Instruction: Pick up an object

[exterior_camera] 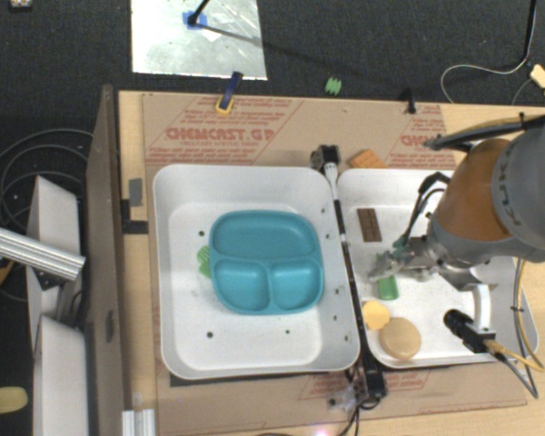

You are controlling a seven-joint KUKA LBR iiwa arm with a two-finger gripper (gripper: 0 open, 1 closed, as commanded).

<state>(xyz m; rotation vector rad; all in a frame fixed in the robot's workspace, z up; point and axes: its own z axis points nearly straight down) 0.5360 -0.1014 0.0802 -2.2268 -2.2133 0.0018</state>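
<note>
My gripper [388, 267] reaches in from the right and hangs low over the left half of the right bin [409, 182]. Directly below its tip lies a small green object [387, 289], partly covered by the gripper. Toward the front of that bin lies a yellow round piece [375, 314], with a larger tan round piece [401, 338] touching it. A flat brown rectangle [368, 225] lies behind the gripper, near the bin's left wall.
The left bin [177, 334] holds a blue divided tray [266, 261] with a green thing [203, 260] peeking out at its left edge. An orange block [367, 159] lies on the bench behind the bins. The wall between the bins runs just left of the gripper.
</note>
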